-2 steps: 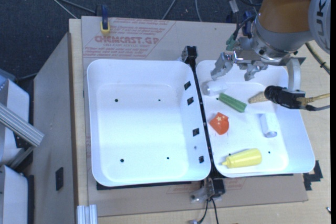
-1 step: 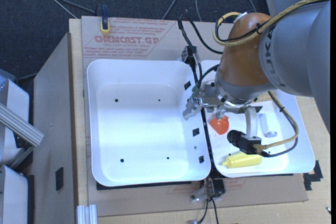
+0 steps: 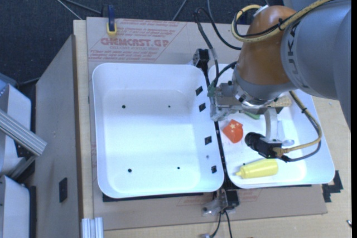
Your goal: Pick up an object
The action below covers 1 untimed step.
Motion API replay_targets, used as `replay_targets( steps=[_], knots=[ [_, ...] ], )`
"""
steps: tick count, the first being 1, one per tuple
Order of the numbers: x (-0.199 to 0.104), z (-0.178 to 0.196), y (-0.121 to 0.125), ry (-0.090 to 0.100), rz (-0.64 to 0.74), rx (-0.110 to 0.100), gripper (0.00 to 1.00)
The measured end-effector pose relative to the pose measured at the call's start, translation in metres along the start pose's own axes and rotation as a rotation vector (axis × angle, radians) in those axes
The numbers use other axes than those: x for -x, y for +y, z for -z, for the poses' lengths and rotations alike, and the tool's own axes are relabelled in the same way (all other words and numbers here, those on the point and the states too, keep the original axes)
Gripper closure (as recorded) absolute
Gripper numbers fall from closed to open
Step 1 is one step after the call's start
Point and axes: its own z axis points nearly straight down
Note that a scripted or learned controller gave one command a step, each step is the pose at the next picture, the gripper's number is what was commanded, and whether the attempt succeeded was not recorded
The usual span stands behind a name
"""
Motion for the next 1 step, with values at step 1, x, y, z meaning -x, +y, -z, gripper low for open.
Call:
replay_targets(
  steps=[1],
  knots=[
    [0.0388, 0.1032, 0.0197, -0.003, -0.003, 0.013, 1.0]
  ],
)
